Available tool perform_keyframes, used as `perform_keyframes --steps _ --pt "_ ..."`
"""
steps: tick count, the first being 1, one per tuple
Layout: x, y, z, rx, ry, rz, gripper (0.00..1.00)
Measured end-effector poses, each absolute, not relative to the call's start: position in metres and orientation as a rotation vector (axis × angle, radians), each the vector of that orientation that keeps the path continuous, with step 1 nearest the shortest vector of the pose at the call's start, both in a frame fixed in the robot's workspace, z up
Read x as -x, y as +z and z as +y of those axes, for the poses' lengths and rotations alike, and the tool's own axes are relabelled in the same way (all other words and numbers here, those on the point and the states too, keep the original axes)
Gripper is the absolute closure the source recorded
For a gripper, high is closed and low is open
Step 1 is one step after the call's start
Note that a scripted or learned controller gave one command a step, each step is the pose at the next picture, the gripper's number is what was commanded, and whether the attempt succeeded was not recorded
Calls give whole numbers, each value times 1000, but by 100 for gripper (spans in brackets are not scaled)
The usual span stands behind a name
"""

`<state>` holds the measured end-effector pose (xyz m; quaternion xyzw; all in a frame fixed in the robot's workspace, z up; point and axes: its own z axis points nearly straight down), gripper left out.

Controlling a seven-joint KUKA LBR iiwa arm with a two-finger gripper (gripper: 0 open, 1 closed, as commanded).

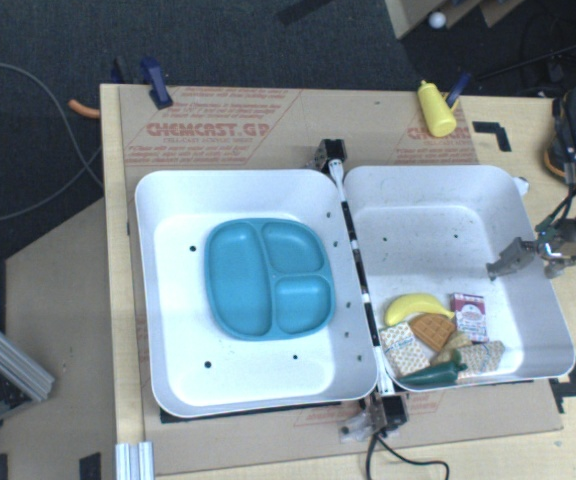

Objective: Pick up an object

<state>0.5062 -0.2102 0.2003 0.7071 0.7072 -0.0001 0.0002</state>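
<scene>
Pincer point(513, 258) over right bin point(438, 193); grip state unclear; toys point(438, 343) near front.

Bright, even overhead light; soft, slightly blurry.

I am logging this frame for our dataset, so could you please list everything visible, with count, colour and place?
bins: two, white, side by side on the bench
divided plate: one, light blue, middle of left bin
banana: one, yellow, right bin, near corner pile
red carton: one, red and white, beside the banana
waffle: one, brown, in the pile
green pepper: one, dark green, front of pile
yellow clamp: one, bench's far edge
blue clamp: one, far left corner
gripper: one, grey, over right bin's right side
</scene>
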Motion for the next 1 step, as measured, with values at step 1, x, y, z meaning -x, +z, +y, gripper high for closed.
perform_keyframes --steps 1 --pt "-517 120 -149 -2222 -1 2224 0"
